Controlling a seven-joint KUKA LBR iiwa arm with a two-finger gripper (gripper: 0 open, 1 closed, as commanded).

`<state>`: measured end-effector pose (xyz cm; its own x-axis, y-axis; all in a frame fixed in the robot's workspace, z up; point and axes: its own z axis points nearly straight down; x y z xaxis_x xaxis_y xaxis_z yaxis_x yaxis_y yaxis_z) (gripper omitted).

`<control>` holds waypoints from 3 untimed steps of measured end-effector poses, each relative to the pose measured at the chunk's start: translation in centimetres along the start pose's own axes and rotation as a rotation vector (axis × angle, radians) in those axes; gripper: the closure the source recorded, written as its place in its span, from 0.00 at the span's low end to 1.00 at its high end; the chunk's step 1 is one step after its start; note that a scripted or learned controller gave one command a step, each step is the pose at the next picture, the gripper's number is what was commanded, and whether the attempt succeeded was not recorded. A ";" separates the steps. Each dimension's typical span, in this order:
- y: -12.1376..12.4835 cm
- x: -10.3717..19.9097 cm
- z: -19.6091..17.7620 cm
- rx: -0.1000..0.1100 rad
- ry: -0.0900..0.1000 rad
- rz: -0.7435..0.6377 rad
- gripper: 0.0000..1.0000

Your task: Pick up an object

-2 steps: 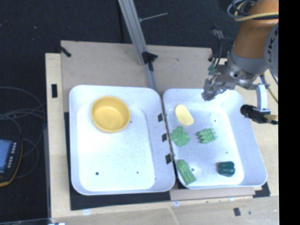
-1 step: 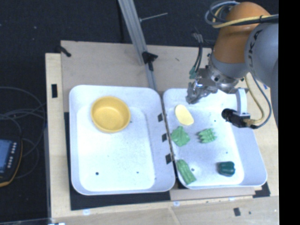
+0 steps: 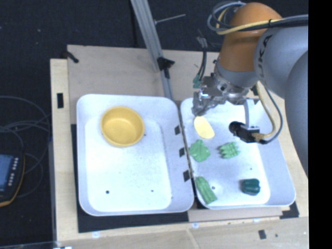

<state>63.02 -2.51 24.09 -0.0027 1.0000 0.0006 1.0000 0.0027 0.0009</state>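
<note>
Gripper [image 3: 202, 105] hangs right above the pale yellow oval piece [image 3: 204, 128] in the right white bin [image 3: 282, 183], can't tell its jaws from here, so I'd centre over it, then descend straight.

My feed: both bins [image 3: 124, 204] white, left one faintly speckled. Bowl [image 3: 122, 126] in left bin yellow. In right bin I see pale yellow oval piece [image 3: 204, 128], three light green pieces [image 3: 199, 151] [image 3: 228, 150] [image 3: 206, 190], one dark green piece [image 3: 250, 186]. Arm [image 3: 288, 51] grey, orange band [image 3: 244, 32] above wrist. Bench [image 3: 104, 69] tan, floor around it black. Pole [image 3: 148, 30] silver-grey.
</note>
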 end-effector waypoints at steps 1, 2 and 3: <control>0.5 6.1 0.1 0.000 0.001 -0.002 1.00; 0.0 10.8 0.9 0.001 0.000 0.000 1.00; 0.1 10.6 0.9 0.000 0.000 0.003 0.00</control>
